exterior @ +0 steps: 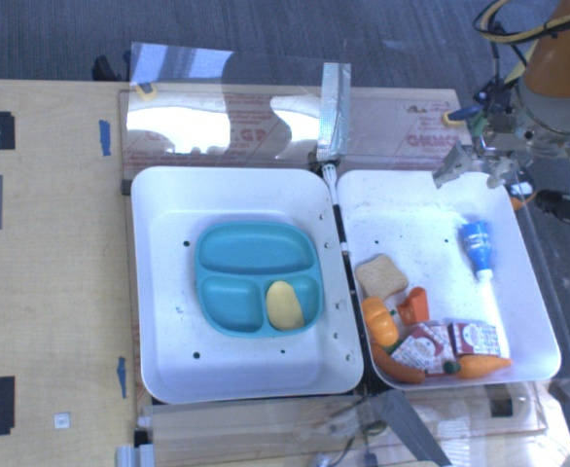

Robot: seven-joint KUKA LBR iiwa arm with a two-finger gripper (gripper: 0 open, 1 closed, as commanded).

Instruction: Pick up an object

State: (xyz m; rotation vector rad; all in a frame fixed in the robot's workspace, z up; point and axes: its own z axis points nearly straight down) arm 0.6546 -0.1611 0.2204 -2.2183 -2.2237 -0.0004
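Note:
My gripper [475, 171] hangs over the far right corner of the right bin [431, 212], its two fingers spread apart and open with nothing between them. Below it a blue and white tube [477, 246] lies on the bin floor. Toward the near side sit a slice of toast [380, 277], an orange pepper-like toy [380, 324], a small orange piece [414, 306], a red and white carton [455, 343], a carrot [481, 365] and a sausage [395, 367]. A yellow lemon-like toy [284, 305] rests in the teal plate [251, 251].
The teal divided plate stands in the middle of the left bin [163, 290]. A clear plastic wall [227, 115] with a taped metal post [333, 105] rises behind both bins. The wooden bench [42, 261] stretches to the left.

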